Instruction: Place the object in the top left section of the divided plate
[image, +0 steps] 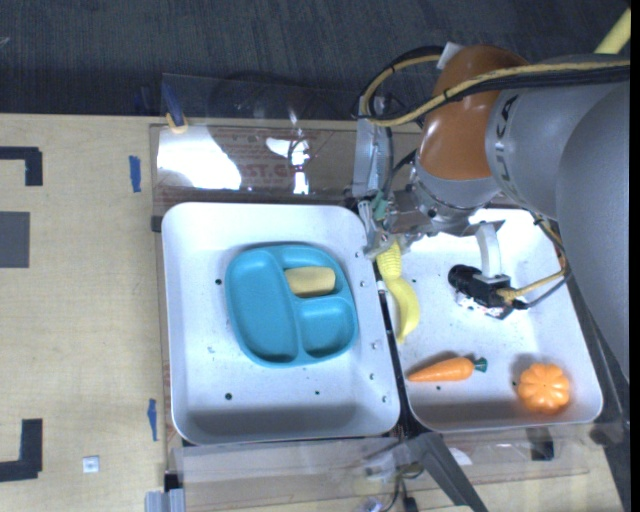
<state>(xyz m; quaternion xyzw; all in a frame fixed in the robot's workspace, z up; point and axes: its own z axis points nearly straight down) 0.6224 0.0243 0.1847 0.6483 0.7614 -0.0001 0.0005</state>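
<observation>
One thing sits at my pincer (385, 245) — a yellow plastic banana (400, 295), its top end at my fingertips over the wall between the two white bins, though I cannot tell if I grip it. A tan bread-like piece (311, 281) already lies in the blue divided plate (262, 325) — upper right section, seemingly.

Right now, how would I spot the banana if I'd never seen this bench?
Find the right-hand white bin. Along its left wall, just under the robot's wrist, hangs the banana. It is the only yellow, curved thing there; the carrot and little pumpkin are orange.
</observation>
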